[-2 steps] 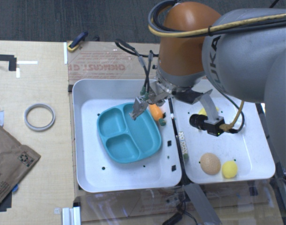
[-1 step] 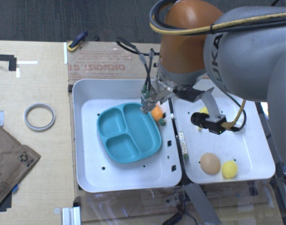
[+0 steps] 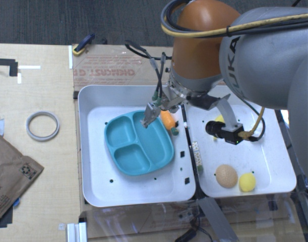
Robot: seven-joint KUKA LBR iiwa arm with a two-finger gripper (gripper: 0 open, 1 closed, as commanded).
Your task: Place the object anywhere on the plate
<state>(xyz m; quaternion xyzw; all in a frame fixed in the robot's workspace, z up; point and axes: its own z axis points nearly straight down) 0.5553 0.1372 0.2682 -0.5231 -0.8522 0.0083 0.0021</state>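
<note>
End effector [image 3: 155, 112] over blue plate [image 3: 138, 143], orange object [image 3: 168, 119] just beside.

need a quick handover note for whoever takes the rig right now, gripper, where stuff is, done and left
Gripper: hangs over the upper right edge of the blue divided plate in the left bin. Whether its fingers are open or shut cannot be made out.
Orange object: right beside the gripper, at the plate's upper right rim, next to the wall between the bins. Whether it is held, or resting on the plate or the bin floor, is unclear.
Right bin: a tan egg-shaped object and a yellow ball near the front.
Done: the orange object is at the plate.
Left: confirm that it lies on the plate, released.
</note>
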